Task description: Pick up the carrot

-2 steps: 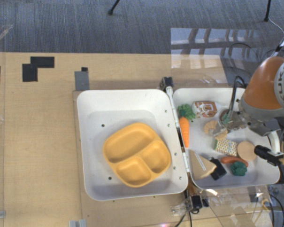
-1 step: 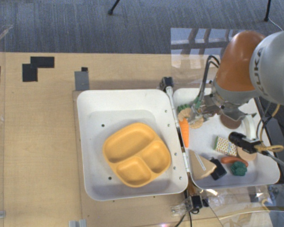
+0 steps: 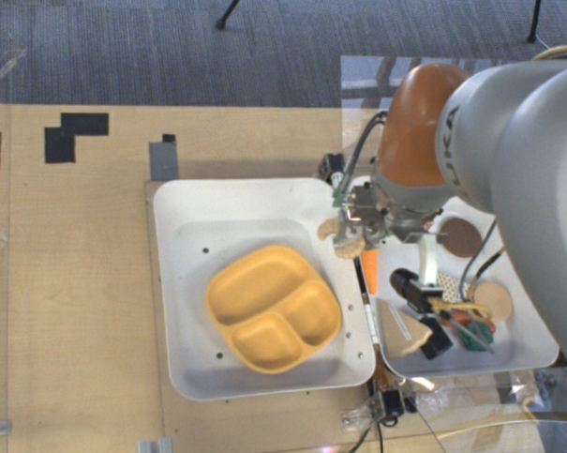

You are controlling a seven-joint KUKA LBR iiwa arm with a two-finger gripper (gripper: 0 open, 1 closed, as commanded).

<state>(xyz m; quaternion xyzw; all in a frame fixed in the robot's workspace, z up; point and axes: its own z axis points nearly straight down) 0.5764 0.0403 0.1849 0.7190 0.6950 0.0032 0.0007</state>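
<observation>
On the pale wooden worktop point(image 3: 71, 305), two shallow white bins side by side. In the left bin point(image 3: 191, 366), one yellow plate point(image 3: 273, 308) with three compartments, lying a little turned, near the middle of the bin floor.

From the right, the grey arm point(image 3: 514, 136) with its orange band point(image 3: 415, 121), reaching over the far part of the right bin point(image 3: 519, 359). The tool point(image 3: 359, 229) low over the ridge where the two bins meet, at the far end of this ridge. Open or closed: cannot tell from this angle, and cannot tell either if anything is gripped.

The carrot point(image 3: 368, 264) in the right bin, close against its left wall, just on the near side of the tool. Short and orange, pointing along the wall; its far end hidden under the tool.

Also in the right bin: a dark brown disc point(image 3: 460, 237) to the right of the tool, a pale tan disc point(image 3: 496, 301) nearer and further right, a pale wedge point(image 3: 407, 330) in the near left part, and something small and green point(image 3: 476, 334) between the wedge and the tan disc. All well apart from the plate.
</observation>
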